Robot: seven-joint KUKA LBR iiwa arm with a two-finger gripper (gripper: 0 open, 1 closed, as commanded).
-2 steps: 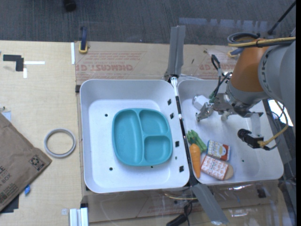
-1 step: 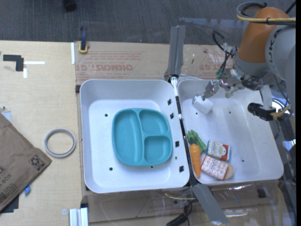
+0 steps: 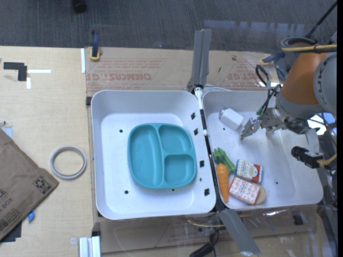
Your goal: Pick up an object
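Note:
The right bin (image 3: 300, 194) holds several objects. A small white block (image 3: 231, 118) lies near its back left corner. A carrot (image 3: 222, 182) with a green top (image 3: 223, 158) lies along the left wall. Beside the carrot are a small red and white carton (image 3: 248, 171) and a flat red and white packet (image 3: 246, 191). My gripper (image 3: 257, 131) hangs over the bin's middle, just right of the white block, open, with nothing between its fingers. The arm with its orange band (image 3: 301, 79) comes in from the upper right.
The left bin (image 3: 107, 143) holds a teal divided plate (image 3: 162, 155). A ring of tape (image 3: 68, 161) and a brown cardboard box (image 3: 19, 183) lie on the wooden bench to the left. Black cables (image 3: 308, 157) hang by the right bin's right wall.

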